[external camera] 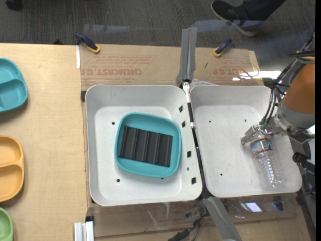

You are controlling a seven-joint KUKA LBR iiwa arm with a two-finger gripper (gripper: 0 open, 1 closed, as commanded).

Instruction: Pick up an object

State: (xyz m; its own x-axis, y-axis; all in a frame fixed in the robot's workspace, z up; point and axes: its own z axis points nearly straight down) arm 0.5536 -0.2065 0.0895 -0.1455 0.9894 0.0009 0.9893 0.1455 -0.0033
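Clear plastic bottle (266, 159), right bin (220, 134), lower right; neck hidden beneath gripper (255, 134), finger state indiscernible; arm (301, 97) cropped.

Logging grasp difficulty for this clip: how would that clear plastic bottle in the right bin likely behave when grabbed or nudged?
The bottle lies on its side, so it would probably roll if nudged. It looks clear and thin-walled, likely light and apt to crumple under squeeze. The gripper sits at its cap end, where it may slip.

Grey carpet (140, 9) lies beyond the wooden bench (45, 134); cardboard (130, 67) sits clamped under two white bins (95, 149).
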